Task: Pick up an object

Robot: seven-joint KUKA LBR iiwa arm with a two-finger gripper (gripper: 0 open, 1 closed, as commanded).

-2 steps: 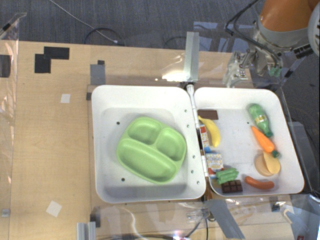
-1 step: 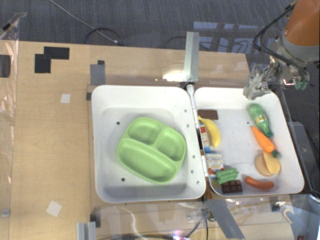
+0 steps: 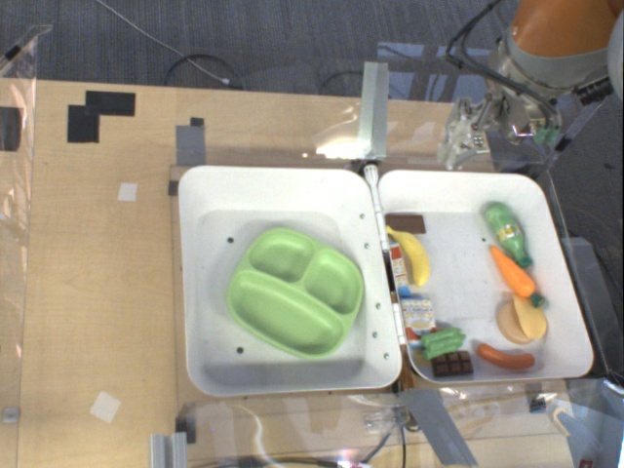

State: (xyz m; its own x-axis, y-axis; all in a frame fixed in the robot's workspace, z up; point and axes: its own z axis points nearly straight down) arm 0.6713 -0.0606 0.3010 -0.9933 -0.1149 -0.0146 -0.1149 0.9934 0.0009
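Grey arm (image 3: 546, 61) entering at the upper right, orange band (image 3: 565, 8) above the wrist, pincer (image 3: 475, 136) pointing down and leftward, metal fingers (image 3: 466, 142) blurred together

Big round arm (image 3: 561, 18), orange on top like a pumpkin. Pale grey ring right under the orange part. Below that, a small metal gripper (image 3: 487, 130), shiny and silver, with thin see-through bits and little dark spots. Tiny speck of green on one side. Black cables (image 3: 478, 18) looping off the arm's left side, thin and curvy. Fingers too small and blurry to make out.
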